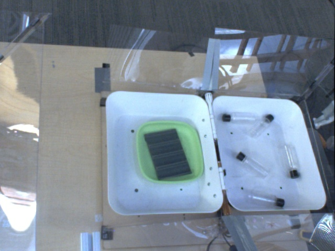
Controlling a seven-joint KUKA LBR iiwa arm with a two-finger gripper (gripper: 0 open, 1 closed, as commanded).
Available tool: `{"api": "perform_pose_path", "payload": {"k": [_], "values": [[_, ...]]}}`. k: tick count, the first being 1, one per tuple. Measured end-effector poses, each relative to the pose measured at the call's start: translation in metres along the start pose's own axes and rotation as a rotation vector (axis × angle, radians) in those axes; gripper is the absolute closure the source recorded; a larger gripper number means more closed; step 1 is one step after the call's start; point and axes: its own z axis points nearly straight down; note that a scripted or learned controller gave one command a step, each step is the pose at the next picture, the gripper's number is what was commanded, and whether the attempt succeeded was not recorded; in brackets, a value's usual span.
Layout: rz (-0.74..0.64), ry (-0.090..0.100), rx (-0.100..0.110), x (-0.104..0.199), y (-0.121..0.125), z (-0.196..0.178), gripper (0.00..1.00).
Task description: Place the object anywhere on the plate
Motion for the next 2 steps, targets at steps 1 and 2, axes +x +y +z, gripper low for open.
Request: {"api": "perform_pose_path", "payload": {"k": [1,2], "values": [[0.143,-0.001,0.000,-0.0004,0.0003,-0.0475,0.00],[0.255,-0.001,0.002,0.0033,0.0008,-0.0470,0.00]]}}
